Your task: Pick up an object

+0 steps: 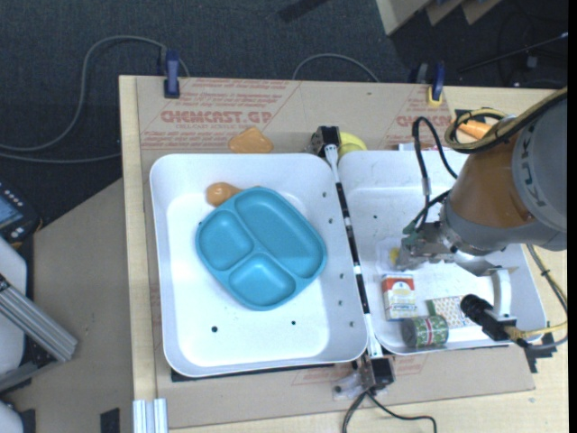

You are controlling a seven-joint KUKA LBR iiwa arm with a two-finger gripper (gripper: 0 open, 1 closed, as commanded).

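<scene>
**Bench with 2 white bins, claw low in the right one**

Pale board covers the bench [135,242], and 2 shallow white bins sit on it side by side. The claw [416,249] is down in the middle of the right bin [388,165], under the orange band of the arm [505,197]. From this angle I cannot tell if the claw is spread or pressed together, and nothing can be seen held in it.

Just below the claw, a little to the left, lies a small carton [399,297] with a red and white face. It is near the claw, but whether they touch is not clear. Next to the carton, towards the front rim, a dark green can [425,331] lies on its side, touching the carton or almost so.

The left bin [261,336] holds a blue divided plate [261,246] with 3 compartments. An orange piece [220,191] shows from behind the plate's back left edge.

Outside the bins, at the back, an orange thing [250,140] lies on the board, and a yellow thing [352,142] sits where the 2 bins meet. 2 blue clamps [170,72] [436,83] grip the back edge of the bench.
</scene>
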